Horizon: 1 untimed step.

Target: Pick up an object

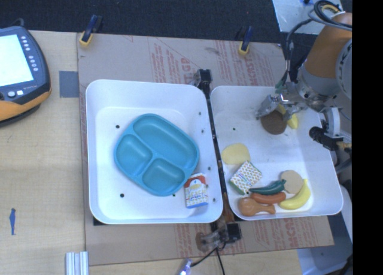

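Note:
My gripper hangs over the far part of the right bin, at the end of the grey arm with the orange band. Directly under it lies a brown round object, with a small yellow piece beside it on the right. Whether the gripper touches the brown object I cannot tell. Nearer the front of this bin lie a pale yellow disc, a green-patterned packet, a green pod, a red sausage, an orange drumstick, a tan round and a banana.
The left bin holds a blue divided plate and a small carton at its front right corner. A control pendant rests on the bench at far left. Clamps join the bins at the divider.

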Each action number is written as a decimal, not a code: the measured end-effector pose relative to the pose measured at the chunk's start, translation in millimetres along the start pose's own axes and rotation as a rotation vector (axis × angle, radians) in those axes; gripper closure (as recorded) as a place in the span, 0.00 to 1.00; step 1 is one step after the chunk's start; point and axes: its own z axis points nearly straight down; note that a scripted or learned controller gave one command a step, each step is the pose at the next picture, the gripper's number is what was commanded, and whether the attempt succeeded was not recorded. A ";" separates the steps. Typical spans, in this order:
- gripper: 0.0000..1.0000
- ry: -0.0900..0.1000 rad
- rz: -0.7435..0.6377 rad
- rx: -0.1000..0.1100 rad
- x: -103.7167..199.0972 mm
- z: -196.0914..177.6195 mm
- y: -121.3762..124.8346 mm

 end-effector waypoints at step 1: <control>0.00 0.001 0.000 0.000 -1.2 -0.2 0.2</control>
